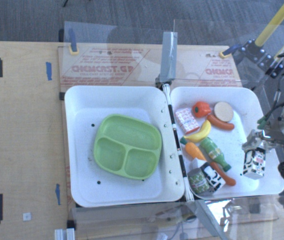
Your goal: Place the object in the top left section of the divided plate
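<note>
A pale wooden bench [21,149] carries two shallow white bins side by side, with grey floor beyond its far edge. The left bin [76,184] holds a green divided plate [126,146] near its middle, white floor open all round it. The right bin [267,181] is crowded along its left half: tomato, sausage, banana [200,131], carrot, green bottle [215,154]. At its right rim the gripper [256,145] stands over a small black-and-white carton [254,165], its jaws closed on the carton's top, well apart from the plate.
</note>
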Controlling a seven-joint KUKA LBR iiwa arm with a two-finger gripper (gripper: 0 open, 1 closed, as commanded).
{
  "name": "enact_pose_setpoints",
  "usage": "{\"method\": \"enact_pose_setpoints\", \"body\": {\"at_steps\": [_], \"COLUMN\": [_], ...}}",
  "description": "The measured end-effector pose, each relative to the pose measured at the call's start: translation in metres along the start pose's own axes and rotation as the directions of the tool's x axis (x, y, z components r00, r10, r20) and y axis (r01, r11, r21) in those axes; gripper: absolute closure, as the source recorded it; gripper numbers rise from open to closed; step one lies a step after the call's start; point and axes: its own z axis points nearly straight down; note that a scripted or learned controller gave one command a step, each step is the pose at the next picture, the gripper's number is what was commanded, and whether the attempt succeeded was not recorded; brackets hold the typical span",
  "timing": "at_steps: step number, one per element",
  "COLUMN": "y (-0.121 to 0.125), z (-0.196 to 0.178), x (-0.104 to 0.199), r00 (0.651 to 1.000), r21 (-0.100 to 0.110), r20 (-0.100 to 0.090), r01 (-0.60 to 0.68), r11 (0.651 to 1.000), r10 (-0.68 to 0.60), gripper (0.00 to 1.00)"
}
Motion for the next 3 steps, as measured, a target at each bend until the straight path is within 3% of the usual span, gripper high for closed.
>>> {"method": "enact_pose_setpoints", "body": {"at_steps": [1, 2, 3], "y": [-0.0090, -0.0089, -0.0083], "z": [-0.0418, -0.0419, -0.0514], "x": [0.0532, 0.0533, 0.0538], "r00": [0.960, 0.960, 0.961], "r21": [0.001, 0.001, 0.000], "r20": [0.001, 0.001, 0.002], "r01": [-0.280, -0.280, -0.277], "r11": [0.960, 0.960, 0.961], "r10": [0.280, 0.280, 0.277], "gripper": [1.00, 0.00, 1.00]}}
